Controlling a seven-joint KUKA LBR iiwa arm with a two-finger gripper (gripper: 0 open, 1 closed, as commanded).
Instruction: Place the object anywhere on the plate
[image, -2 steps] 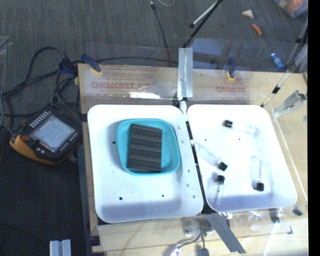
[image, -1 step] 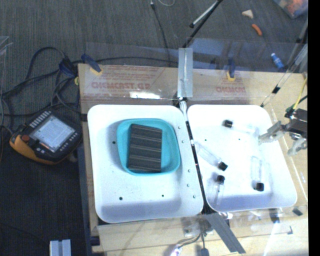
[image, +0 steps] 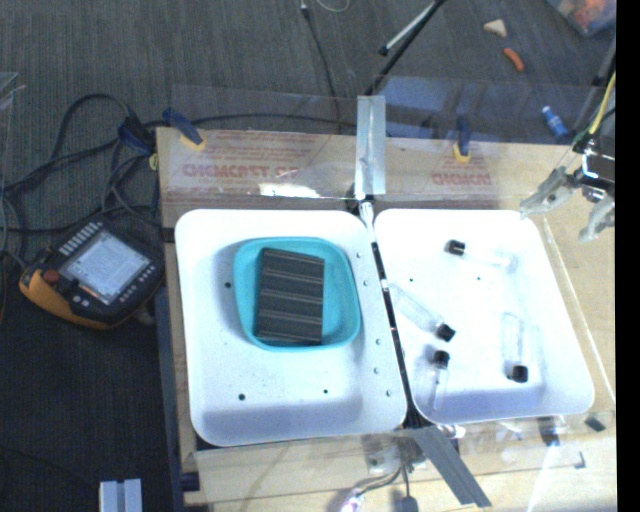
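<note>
1. Pincer (image: 572, 208) first: it hangs at the far right, over the back right corner of the right bin (image: 560, 330). Its two pale fingers (image: 545, 196) are spread apart with nothing between them, so it is released.
2. Next comes the worktop (image: 300, 165), a pale wooden board with faint red lettering along its back strip. It carries both bins side by side.
3. The left bin (image: 210, 400) is shallow, white and round-cornered, and it touches the right bin along the middle seam.
4. A teal plate (image: 345, 300) with a raised rim and rounded corners lies in the back half of the left bin.
5. The task's object (image: 290, 295) lies flat on that plate, near its middle and wholly inside the rim. It is a dark grey rectangular block with ridges running across its top, its long side pointing front to back and turned slightly off square.
6. A handheld control unit (image: 95, 275) with a lit screen lies on the dark floor to the left, cables trailing from it.
7. Four small clear tubes (image: 513, 345) with black caps lie scattered in the right bin, well apart from the plate.
</note>
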